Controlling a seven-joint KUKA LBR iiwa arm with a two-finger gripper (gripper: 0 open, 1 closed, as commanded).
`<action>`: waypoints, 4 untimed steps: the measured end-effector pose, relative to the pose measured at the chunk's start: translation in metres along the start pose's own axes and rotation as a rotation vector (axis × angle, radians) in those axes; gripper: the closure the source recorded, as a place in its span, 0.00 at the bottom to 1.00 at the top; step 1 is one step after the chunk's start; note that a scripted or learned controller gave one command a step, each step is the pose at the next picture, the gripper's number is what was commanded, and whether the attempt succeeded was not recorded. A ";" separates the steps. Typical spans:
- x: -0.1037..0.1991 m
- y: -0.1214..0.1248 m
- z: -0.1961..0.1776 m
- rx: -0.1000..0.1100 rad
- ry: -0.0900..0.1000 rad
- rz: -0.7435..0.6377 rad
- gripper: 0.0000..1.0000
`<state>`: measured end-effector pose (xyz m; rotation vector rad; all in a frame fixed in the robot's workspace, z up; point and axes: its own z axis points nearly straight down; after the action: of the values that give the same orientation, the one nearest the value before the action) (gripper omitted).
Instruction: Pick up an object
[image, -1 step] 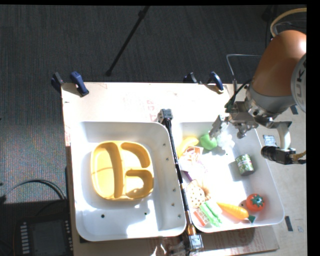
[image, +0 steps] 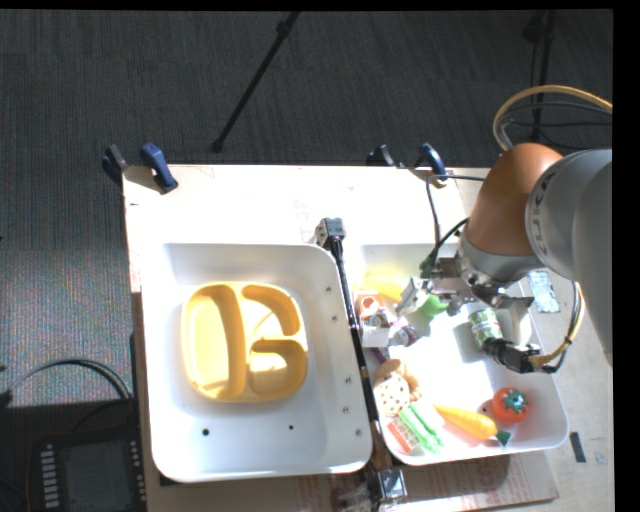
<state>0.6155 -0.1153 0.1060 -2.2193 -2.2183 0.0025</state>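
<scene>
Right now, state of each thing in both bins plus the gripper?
yellow tray: flat, upright in left bin.
carrot: lying on its side, right bin.
tomato: resting beside carrot, near corner.
green bottle: lying tilted, right bin.
gripper: low over right bin, grasp unclear.

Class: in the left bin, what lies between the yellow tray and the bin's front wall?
Nothing: in the camera view, bare white floor runs from the yellow tray to the left bin's front wall.
</scene>
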 end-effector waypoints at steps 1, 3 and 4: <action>-0.019 0.010 0.014 -0.007 0.004 -0.002 0.00; -0.025 0.019 0.020 -0.001 0.000 -0.003 0.00; -0.094 -0.012 0.020 0.002 0.008 -0.004 0.00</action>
<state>0.6033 -0.2093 0.0861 -2.2100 -2.2176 -0.0052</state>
